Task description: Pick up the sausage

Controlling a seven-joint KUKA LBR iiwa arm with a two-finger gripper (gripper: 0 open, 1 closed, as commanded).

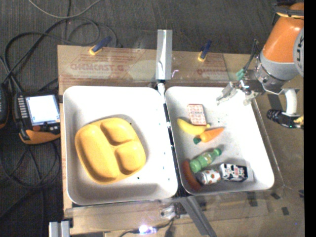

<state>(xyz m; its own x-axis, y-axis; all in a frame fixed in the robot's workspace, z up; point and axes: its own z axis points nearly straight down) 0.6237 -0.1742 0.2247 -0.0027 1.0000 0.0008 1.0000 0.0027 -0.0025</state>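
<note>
We see the silver two-finger gripper (236,94) with fingers spread, holding nothing; the reddish-brown sausage (190,175) lies partly hidden under the green bottle (204,160)

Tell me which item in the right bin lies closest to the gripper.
The pink box. It sits at the top of the cluster, nearest the gripper; the banana, carrot, green bottle and sausage lie farther down.
</note>
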